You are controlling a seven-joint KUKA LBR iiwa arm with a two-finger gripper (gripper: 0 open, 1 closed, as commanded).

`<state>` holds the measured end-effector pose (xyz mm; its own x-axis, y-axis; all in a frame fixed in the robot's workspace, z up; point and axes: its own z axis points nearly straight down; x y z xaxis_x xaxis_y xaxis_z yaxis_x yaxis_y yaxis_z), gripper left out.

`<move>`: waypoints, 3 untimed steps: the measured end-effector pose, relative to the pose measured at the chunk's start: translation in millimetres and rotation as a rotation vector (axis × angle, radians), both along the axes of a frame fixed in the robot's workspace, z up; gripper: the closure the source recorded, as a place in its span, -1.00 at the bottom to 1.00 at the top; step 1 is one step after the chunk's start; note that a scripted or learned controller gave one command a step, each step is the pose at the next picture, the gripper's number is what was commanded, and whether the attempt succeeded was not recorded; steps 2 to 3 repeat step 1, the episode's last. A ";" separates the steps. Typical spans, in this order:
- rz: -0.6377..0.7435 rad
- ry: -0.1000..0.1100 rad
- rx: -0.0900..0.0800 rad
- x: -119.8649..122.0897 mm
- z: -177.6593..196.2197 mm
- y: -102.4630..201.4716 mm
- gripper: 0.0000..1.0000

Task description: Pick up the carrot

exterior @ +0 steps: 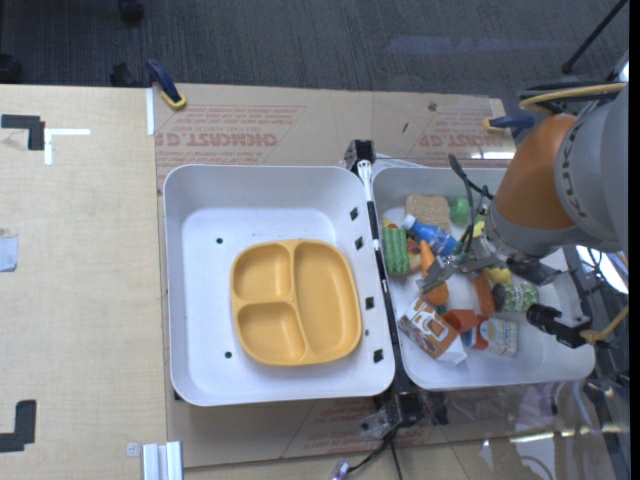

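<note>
Right of the yellow three-compartment plate [296,301], in the right white bin [560,363], the small orange plastic carrot [427,256] lies among toy clutter. Tool [450,270] hovers just beside it; grip state unreadable. Carrot looks light, rigid, slick: pinch mid-body.

Bright, even light — soft shadows, slight blur.

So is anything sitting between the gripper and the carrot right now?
Nothing visible does. The gripper sits low in the right bin, with the carrot just to its left and no item between. The corn cob and blue bottle crowd the carrot's far side.
</note>
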<state>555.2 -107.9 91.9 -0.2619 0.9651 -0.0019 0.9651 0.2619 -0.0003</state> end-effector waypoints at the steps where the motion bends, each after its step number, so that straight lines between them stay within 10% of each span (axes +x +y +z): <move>1: 0.003 0.001 -0.003 0.3 8.9 -0.3 1.00; 3: 0.003 0.001 -0.003 0.3 8.9 -0.3 1.00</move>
